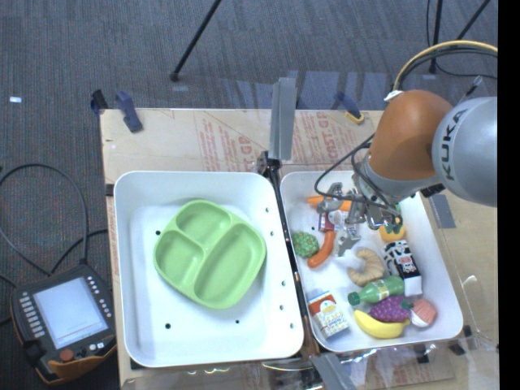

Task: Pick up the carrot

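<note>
1. My claw (348, 232) hangs in the right bin (443, 275), over its upper middle, and I cannot tell whether it is clenched or released: the metal parts blur into one tangle from above
2. The carrot (322, 249) lies just left of and below the claw, a slim orange spindle, slanted, with its lower end close to the broccoli (305, 243)
3. Risk, as I judge it: the carrot is smooth, hard-looking plastic and tapered, so a pinch near the thin end could squirt it out sideways
4. The broccoli sits so near that a lowered tip could land on it, or shove the carrot against the bin wall
5. A second orange piece (318, 201) shows above the claw; I could mistake it for the target
6. The croissant (367, 265), knobbly and tan, lies just right of the carrot; the green bottle (380, 291) and cow-patterned carton (401, 262) crowd the same side, leaving little room for a wide approach
7. Grapes (392, 307), banana (379, 325) and a small box (330, 314) lie lower, well clear
8. The left bin (134, 299) holds a glossy green divided plate (210, 253), far from any trouble
</note>
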Tool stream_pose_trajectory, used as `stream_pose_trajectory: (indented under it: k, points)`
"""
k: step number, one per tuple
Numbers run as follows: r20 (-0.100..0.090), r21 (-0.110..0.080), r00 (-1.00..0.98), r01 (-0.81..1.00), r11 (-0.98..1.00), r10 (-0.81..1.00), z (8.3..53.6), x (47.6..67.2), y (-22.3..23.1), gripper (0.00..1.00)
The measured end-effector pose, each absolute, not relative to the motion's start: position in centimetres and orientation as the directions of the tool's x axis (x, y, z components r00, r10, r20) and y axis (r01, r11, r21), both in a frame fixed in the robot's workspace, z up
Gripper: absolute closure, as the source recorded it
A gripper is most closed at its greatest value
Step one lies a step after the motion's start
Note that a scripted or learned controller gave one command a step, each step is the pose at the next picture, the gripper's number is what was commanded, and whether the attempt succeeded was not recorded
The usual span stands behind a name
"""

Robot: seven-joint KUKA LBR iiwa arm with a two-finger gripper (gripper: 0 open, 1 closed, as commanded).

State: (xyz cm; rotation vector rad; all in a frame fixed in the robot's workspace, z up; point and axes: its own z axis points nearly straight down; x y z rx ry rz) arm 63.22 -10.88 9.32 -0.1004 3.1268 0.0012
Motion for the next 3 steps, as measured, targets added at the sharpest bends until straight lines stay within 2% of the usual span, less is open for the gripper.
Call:
stream_pose_trajectory:
  k: [1, 2, 3]
  points:
    - [-0.004, 0.002, -0.999, -0.052, 0.999, -0.052, 8.9, 64.6, -7.6, 0.0]
    - [-0.019, -0.004, -0.998, -0.052, 0.999, -0.052, 10.6, 65.0, -7.9, 1.0]
    - [-0.016, 0.0, -0.99, 0.137, 0.991, 0.137, 24.5, 64.8, -10.5, 1.0]
